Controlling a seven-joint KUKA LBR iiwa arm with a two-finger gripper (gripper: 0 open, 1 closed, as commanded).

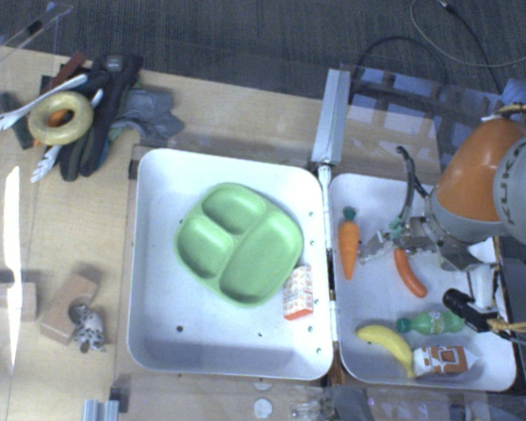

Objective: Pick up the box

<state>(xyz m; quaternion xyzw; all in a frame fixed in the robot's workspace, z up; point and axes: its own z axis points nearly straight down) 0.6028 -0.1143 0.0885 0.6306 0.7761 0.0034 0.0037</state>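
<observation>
Over the right bin (499,378), my end effector (387,243) hovers between carrots, grip state indiscernible; box (440,361) lies nearer.

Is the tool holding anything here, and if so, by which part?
Cannot be told: the tool sits in the right bin between the carrot and the sausage.

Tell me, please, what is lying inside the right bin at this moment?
Inside the right bin lie a carrot, a red-orange sausage-like piece, a banana, a green bottle and a small box. The arm covers the bin's upper right part.
</observation>
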